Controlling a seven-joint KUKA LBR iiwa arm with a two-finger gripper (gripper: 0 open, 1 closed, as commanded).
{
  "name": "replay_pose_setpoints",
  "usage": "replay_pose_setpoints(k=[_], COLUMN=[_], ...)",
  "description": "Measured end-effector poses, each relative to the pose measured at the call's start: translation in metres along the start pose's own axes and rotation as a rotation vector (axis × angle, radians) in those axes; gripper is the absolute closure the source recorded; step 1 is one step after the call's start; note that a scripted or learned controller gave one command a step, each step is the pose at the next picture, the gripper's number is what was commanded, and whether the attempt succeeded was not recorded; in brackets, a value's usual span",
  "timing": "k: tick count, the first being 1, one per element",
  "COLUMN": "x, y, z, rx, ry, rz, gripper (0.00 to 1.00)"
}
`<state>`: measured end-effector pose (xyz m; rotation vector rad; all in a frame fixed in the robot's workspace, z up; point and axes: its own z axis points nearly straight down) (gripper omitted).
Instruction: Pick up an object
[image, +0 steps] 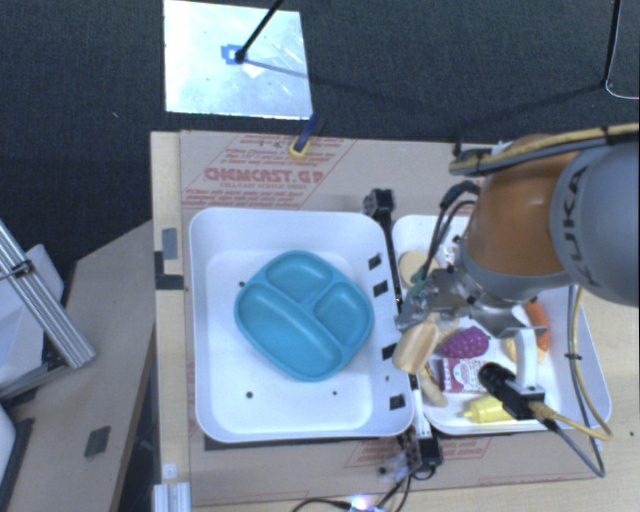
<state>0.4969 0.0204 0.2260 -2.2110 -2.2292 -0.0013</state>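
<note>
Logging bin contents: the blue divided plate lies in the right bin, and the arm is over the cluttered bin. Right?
One error: the blue divided plate lies in the left bin, as the camera view shows. The arm is indeed over the cluttered right bin.

Arm (590, 215): big rounded grey housing w/ dark "KUKA" lettering running vertically on its shell, up and to the right of the gripper (425, 312). Just right of the gripper sits a wide glossy orange band (510, 225), barrel-shaped, w/ a grey ring beneath it. Gripper assy: small metallic grey/black block, details blurred. 2 or so thin black cables loop from above the gripper into the wrist. A yellow-tan cable bundle (540, 148) runs along the top of the orange section, above-right of the gripper. Another thin yellowish cable (577, 370) drops down to the lower right of the gripper, curving toward the bench edge.
</note>
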Motion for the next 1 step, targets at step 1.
replay_pose_setpoints(k=[1], x=[-0.0120], y=[-0.0029], z=[-0.0033], rx=[-0.001], ry=[-0.001], rz=[0.007], gripper=[1.00])
